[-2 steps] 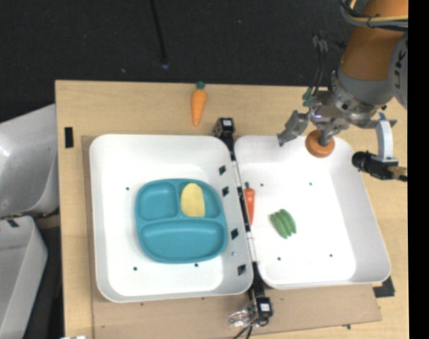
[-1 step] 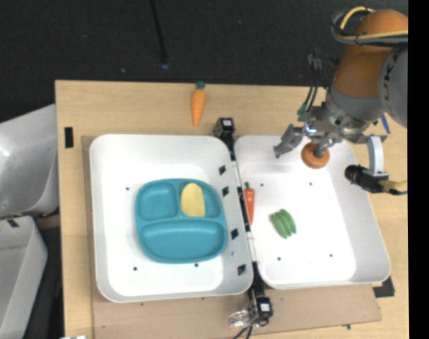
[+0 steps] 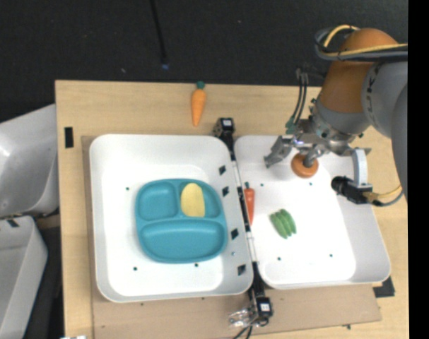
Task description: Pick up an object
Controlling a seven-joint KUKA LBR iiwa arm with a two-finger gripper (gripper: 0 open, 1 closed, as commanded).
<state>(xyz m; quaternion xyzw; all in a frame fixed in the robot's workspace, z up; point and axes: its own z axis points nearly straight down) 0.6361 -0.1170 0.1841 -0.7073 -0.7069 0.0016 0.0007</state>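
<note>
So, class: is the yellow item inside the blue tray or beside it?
Inside. The yellow item lies in the blue tray's upper right compartment, within its rim.

Arm [image 3: 355,69] bent downward, wrist low, right side.

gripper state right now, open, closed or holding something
Gripper: cannot be told; it hangs over the right bin, directly above a small orange object, with no clear grasp on it.
</note>
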